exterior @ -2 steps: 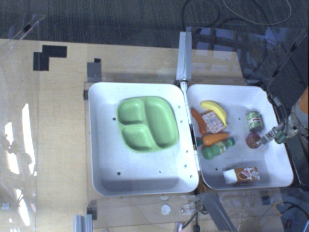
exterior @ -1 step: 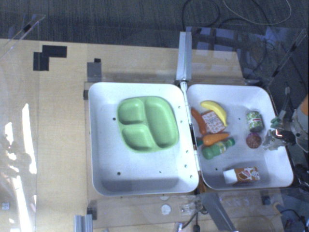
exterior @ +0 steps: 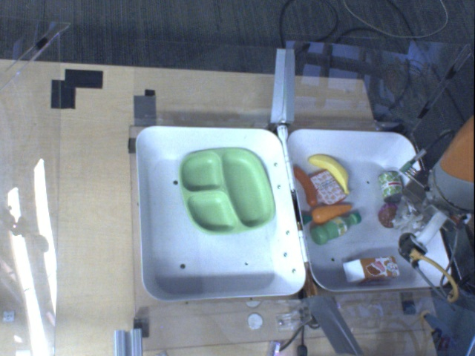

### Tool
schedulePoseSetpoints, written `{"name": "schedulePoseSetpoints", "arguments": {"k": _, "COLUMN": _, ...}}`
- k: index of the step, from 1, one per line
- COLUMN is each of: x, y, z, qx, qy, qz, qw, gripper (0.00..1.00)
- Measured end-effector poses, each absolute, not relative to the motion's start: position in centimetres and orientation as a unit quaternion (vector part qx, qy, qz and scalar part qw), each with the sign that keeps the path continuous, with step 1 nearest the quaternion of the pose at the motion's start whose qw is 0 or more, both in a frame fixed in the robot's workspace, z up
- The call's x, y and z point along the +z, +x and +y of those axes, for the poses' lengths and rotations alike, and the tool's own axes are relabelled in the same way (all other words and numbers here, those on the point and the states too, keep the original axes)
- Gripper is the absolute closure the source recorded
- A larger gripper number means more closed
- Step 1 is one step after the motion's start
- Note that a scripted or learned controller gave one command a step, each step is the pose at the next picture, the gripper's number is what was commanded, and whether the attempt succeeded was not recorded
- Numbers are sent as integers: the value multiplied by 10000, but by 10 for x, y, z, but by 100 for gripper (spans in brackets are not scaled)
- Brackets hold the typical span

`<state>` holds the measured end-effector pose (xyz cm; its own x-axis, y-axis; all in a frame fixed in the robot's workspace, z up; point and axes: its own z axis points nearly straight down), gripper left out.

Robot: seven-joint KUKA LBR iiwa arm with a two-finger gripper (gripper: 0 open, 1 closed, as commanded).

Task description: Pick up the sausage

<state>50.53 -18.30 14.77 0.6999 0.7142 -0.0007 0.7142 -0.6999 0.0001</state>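
The sausage (exterior: 304,187) is a reddish-brown link lying along the left wall of the right bin (exterior: 371,141), next to a pink-and-red packet (exterior: 328,187). My gripper (exterior: 410,208) hangs at the right side of that bin, by a small can (exterior: 390,184) and a dark red round item (exterior: 387,215). It is well to the right of the sausage and apart from it. Nothing shows in its grasp.
In the right bin also lie a banana (exterior: 332,170), an orange carrot (exterior: 332,213), a green bottle (exterior: 334,228) and a small carton (exterior: 371,269). The left bin (exterior: 159,265) holds a green divided plate (exterior: 226,188). A loose cable (exterior: 430,269) hangs below the wrist.
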Motion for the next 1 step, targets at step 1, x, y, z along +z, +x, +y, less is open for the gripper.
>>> {"name": "schedulePoseSetpoints", "arguments": {"k": 1, "x": 160, "y": 489, "z": -190, "qx": -1, "qy": 9680, "qz": 2511, "qw": 4, "gripper": 100}}
